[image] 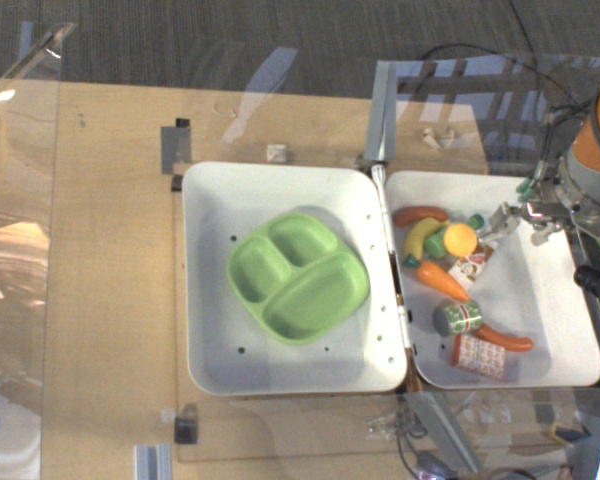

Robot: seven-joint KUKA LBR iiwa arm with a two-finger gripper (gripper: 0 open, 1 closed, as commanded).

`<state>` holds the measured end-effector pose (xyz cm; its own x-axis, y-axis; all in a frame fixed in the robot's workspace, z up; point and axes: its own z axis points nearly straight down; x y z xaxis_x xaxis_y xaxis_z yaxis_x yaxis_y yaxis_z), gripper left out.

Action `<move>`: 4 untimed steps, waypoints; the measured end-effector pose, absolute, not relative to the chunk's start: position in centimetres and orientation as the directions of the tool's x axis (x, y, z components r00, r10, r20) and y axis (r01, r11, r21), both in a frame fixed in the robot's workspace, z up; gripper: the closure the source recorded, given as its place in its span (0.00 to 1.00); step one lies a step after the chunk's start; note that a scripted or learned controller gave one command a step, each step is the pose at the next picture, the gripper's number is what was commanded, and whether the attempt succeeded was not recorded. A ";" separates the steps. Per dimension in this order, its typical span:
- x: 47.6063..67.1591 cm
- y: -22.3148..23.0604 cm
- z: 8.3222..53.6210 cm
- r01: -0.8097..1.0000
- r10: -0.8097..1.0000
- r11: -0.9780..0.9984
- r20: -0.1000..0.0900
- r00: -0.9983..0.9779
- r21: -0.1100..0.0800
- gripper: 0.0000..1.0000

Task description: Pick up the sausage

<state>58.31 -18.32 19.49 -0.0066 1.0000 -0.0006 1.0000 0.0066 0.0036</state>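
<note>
While arm is hovering at the right bin (pixel 570 368) edge:
sausage (pixel 420 214): lying at far left corner, touching banana (pixel 421 238)
look: reddish-brown, short, rounded
handling: probably light, smooth, rolling easily; grip mid-length across its width
gripper (pixel 508 220): fingers partly spread, gripping nothing
</note>
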 end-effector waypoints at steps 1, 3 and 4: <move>51.0 -14.4 9.7 0.978 0.978 0.209 -0.005 -0.209 0.014 0.00; 57.2 -19.2 9.3 0.996 0.996 0.084 -0.007 -0.084 0.018 0.00; 52.7 -20.7 9.4 0.999 1.000 0.030 -0.008 -0.030 0.024 0.00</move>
